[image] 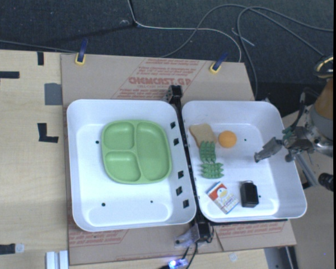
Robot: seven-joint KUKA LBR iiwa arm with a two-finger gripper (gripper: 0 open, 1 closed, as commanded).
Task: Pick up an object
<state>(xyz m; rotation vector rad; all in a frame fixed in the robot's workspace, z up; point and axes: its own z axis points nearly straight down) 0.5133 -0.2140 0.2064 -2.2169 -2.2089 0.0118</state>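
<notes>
Camera view: looks down at a slant on two white bins set side by side on the tabletop (22, 167).
Left bin (81, 206): holds a green divided plate (137, 152), lying flat near the middle.
Right bin (288, 200): holds five small things, all left of the arm.
Candidates: a tan bread-like slice (202, 133) beside an orange ball (228, 139); a green ridged piece (209, 160) below them; a small white carton with red print (222, 197) next to a black block (249, 194) near the front wall.
Claw (263, 153): reaches in over the right bin's right side, above bare floor, nothing between its fingers; whether they are spread or pressed together I cannot tell.
Step in hand: judged as the approach, with no object chosen for certain yet.
Doing it well: the orange ball and the black block lie nearest and stand apart from their neighbours, so either gives room for both fingers. Centre over the chosen one, descend straight, and close only once the fingers straddle it.
Risk: the ball may roll away if nudged off-centre.
</notes>
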